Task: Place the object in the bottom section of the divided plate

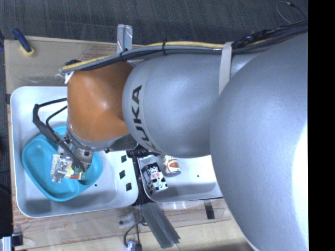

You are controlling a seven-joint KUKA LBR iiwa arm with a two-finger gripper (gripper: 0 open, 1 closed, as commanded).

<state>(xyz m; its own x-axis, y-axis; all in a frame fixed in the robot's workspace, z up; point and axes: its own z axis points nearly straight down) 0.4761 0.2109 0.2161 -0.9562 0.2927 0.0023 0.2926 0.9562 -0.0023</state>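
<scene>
Over the left bin (pixel 21 203), the gripper (pixel 65 167) hangs above the blue plate (pixel 36 161); I cannot tell its state or where the object is. Released off-target, the object could land in the wrong section.

arm (pixel 209 103): grey with orange band, reaching over both bins | gripper (pixel 67 167): above blue divided plate (pixel 39 163) in left bin (pixel 31 203) | right bin (pixel 204 184), beside the plate's bin: small orange-white object (pixel 171 166), black-white object (pixel 154 177)
</scene>
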